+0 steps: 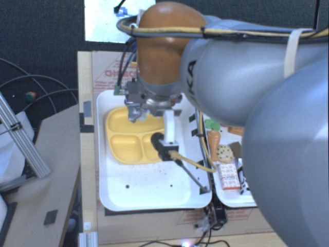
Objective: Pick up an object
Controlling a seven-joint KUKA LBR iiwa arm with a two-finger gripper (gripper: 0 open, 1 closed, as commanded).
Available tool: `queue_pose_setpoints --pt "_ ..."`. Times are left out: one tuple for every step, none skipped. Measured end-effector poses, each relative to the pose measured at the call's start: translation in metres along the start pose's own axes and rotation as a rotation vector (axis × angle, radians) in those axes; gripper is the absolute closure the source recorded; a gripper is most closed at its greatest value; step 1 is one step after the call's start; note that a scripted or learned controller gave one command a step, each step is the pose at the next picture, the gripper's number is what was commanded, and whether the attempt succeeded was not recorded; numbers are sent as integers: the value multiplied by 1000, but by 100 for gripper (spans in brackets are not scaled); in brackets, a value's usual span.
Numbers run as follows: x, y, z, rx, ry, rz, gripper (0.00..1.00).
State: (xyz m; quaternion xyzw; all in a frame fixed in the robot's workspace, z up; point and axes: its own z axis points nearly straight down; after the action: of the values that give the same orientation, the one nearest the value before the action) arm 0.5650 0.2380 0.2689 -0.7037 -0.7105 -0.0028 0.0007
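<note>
- The grey arm [257, 86] reaches in from the view's right, and its thick links cross the upper right.
- The orange band [164, 40] bulges above the wrist [154, 94], which points downward.
- The gripper [134, 115] hangs under the wrist, left of centre and close to the surface below.

Soft even light, slightly blurred foreground

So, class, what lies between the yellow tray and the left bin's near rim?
In the camera view, only bare white floor with faint specks runs from the yellow tray to the near rim.
</note>
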Motion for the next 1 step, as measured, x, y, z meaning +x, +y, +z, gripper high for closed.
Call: queue_pose_setpoints --pt "-5 89 32 -5 -3 8 100"
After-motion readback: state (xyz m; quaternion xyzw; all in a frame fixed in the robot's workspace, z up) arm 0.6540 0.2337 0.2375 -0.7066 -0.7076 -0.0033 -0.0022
